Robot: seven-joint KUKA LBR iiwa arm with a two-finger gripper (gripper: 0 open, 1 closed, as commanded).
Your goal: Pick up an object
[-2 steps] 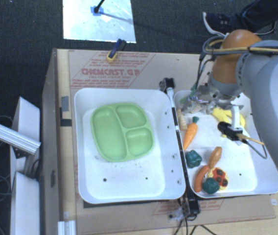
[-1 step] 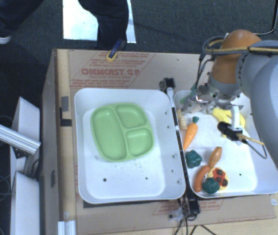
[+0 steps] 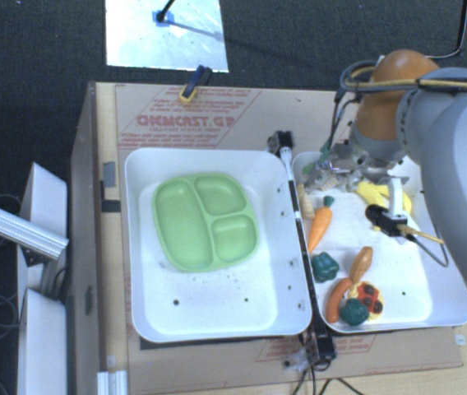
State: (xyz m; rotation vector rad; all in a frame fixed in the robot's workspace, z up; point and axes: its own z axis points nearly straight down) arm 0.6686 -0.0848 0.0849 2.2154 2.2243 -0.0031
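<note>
Two shallow white bins split the bench: the left bin [image 3: 147, 303] carries a green divided plastic tray [image 3: 205, 220], the right one the toys. The gripper [image 3: 336, 174] hangs low near the orange toy carrot [image 3: 319, 225], seemingly to grab; its grip I cannot tell.

left bin [image 3: 147, 245] sitting on the cardboard sheet [image 3: 209, 113] | green divided tray [image 3: 205, 221] lying inside left bin | yellow-and-blue clamp [image 3: 194, 83] resting beyond left bin's far edge | shiny sheet [image 3: 165, 23] lying farther beyond it
</note>
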